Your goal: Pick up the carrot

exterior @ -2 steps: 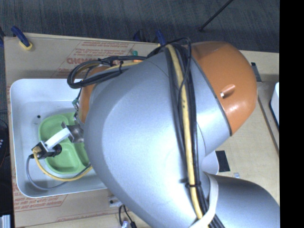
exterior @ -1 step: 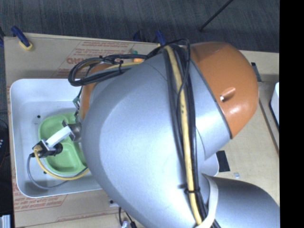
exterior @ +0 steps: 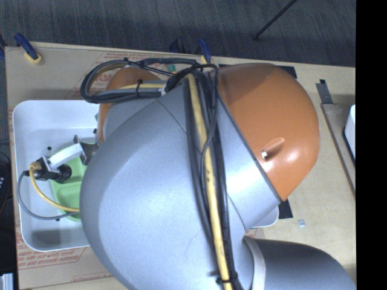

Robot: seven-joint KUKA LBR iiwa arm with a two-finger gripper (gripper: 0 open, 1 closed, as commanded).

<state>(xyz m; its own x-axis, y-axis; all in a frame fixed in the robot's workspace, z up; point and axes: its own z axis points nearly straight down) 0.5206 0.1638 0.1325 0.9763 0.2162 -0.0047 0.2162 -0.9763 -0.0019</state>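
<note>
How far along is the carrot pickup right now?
Done: the arm has reached over the left bin. In hand: its wrist end sits low above a green item there. Left: the arm's bulk hides any carrot, so no grasp or lift is confirmed.

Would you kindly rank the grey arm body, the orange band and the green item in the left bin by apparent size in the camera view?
1. Grey arm body, largest, though nearest the camera.
2. Orange band.
3. Green item, smallest, partly hidden by the arm.
</note>
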